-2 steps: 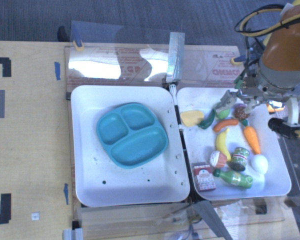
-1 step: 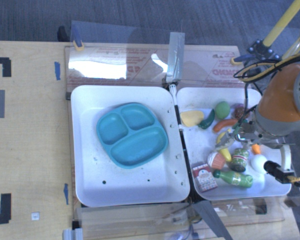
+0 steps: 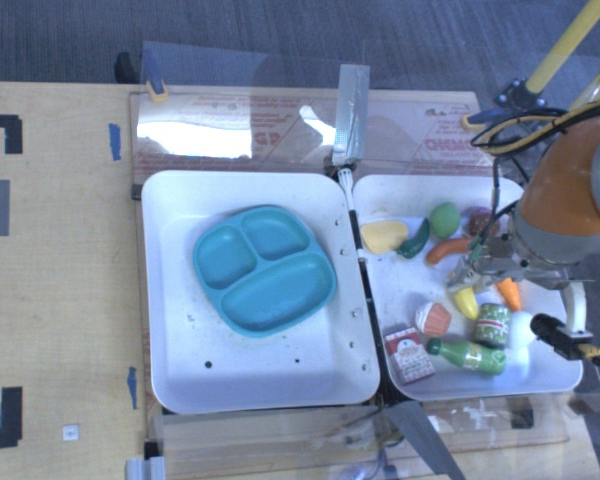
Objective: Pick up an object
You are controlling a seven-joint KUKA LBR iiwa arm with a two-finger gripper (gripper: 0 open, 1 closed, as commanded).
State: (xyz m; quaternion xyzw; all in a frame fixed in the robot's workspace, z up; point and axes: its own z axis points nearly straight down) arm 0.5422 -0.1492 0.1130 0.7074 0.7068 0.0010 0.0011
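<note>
Camera view, hand (image 3: 472, 268) above small yellow toy (image 3: 465, 301), right bin (image 3: 550, 368)

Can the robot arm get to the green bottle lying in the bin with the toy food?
Probably yes. The green bottle lies on its side near the front of the right bin, with nothing on top of it. The gripper hovers over the same bin. A small can sits close behind, which could crowd it.

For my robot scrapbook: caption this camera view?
Robot gripper hovers over toy food in the right bin; blue plate waits.
</note>
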